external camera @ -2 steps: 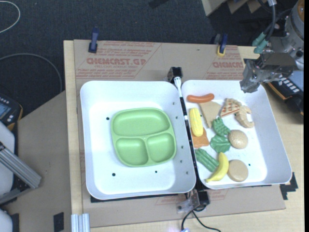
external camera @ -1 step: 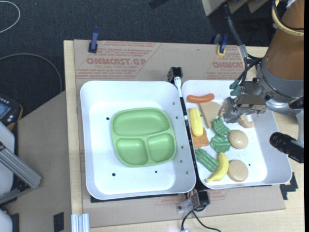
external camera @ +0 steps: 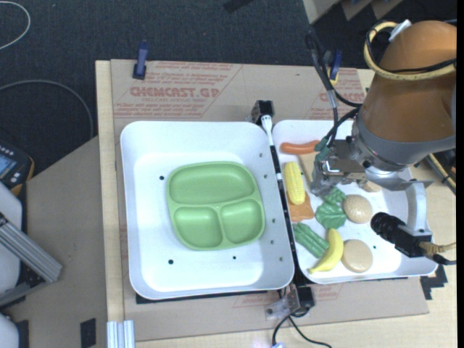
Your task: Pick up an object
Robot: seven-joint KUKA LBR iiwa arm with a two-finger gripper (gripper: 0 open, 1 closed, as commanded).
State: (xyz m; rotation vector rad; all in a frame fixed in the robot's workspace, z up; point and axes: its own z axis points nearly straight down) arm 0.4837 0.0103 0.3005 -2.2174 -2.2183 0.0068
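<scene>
Dark blue-grey carpet surrounds a bench point(external camera: 87, 194) topped with a brown sheet printed in red, where "CHEMCAST. G P" can be read above the bins; the smaller lines of print around it are too fine to make out. A blue clip point(external camera: 140, 60) sits at the sheet's far left corner. The left bin point(external camera: 138, 216) carries a pale green divided tray point(external camera: 215, 204) with three compartments, one long one and two smaller ones. The right bin point(external camera: 406, 263) holds toy food: an orange sausage point(external camera: 299, 148) at the far end, a yellow corn cob point(external camera: 294, 183) just beside the dividing rim, an orange block point(external camera: 301, 210) under it, a leafy green piece point(external camera: 332, 210), green pods point(external camera: 310, 239), a yellow banana point(external camera: 330, 252), and two beige round pieces point(external camera: 357, 209) point(external camera: 356, 255). The arm point(external camera: 409, 85) reaches over this bin, its orange band large in view, and the jaws point(external camera: 328, 174) hang close above the leafy green piece and beside the corn cob; whether they are parted or closed cannot be told, and nothing can be seen gripped in them.
</scene>
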